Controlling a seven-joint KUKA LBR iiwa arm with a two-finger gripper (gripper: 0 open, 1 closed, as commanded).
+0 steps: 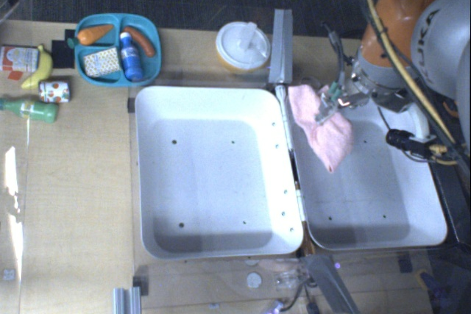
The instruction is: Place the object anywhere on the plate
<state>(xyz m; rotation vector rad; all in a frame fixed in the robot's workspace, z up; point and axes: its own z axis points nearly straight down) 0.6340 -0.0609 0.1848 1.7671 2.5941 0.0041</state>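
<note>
A pink cloth (324, 130) hangs crumpled over the upper left part of the right bin (383, 217), close to the wall shared by the two bins. My gripper (324, 109) comes in from the right and is shut on the cloth's upper middle, with the fabric bunched between the fingers. The plate (152, 40) is a blue divided dish on the bench beyond the left bin's far left corner, far to the left of the gripper. It carries a carrot, a blue bottle, a sausage and a cracker-like piece.
The left bin (210, 173) lies between the gripper and the plate. A white lidded cup (243, 45) stands behind the bins. A banana (38, 68), a small can (54, 91), a green bottle (29, 109) and a red-white box (18, 59) sit left of the plate.
</note>
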